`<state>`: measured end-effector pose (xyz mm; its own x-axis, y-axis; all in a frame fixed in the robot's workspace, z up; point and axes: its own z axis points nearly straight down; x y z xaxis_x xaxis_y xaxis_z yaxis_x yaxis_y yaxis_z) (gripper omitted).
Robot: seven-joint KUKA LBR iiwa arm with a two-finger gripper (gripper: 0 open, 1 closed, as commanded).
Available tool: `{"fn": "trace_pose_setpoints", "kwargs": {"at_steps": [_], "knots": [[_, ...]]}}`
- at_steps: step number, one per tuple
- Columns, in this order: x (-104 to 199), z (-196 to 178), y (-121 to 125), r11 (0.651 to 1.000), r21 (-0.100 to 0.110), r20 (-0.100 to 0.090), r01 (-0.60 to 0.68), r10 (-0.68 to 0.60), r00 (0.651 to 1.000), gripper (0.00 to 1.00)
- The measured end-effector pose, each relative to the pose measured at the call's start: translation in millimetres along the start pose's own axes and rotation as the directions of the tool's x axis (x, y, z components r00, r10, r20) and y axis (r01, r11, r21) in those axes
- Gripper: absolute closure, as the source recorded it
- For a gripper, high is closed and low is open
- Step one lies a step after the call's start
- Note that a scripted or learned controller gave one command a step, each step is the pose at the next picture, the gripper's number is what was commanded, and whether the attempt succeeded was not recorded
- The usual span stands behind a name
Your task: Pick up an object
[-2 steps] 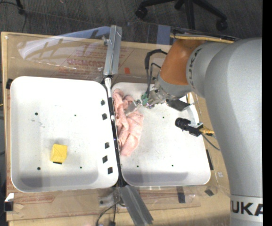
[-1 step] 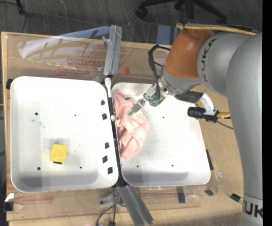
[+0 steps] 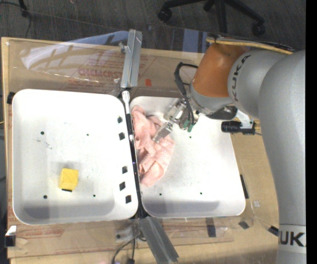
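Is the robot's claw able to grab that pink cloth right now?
Probably yes. The claw hangs right at the pink cloth in the right bin, and nothing lies on top of the cloth.

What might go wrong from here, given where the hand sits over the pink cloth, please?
1. The hand is at the upper edge of the pink cloth, so it may catch just a fold, and the cloth could slip free on lifting.
2. The cloth lies against the right bin's left wall beside the divider; it could drag or snag there.
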<state>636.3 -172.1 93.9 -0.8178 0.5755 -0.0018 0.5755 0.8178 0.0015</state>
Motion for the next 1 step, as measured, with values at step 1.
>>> {"fn": "trace_pose_setpoints", "kwargs": {"at_steps": [1], "knots": [[-12.2,-1.0,-16.3,0.978,-0.001,0.001,0.209,-0.209,0.978,0.00]]}}
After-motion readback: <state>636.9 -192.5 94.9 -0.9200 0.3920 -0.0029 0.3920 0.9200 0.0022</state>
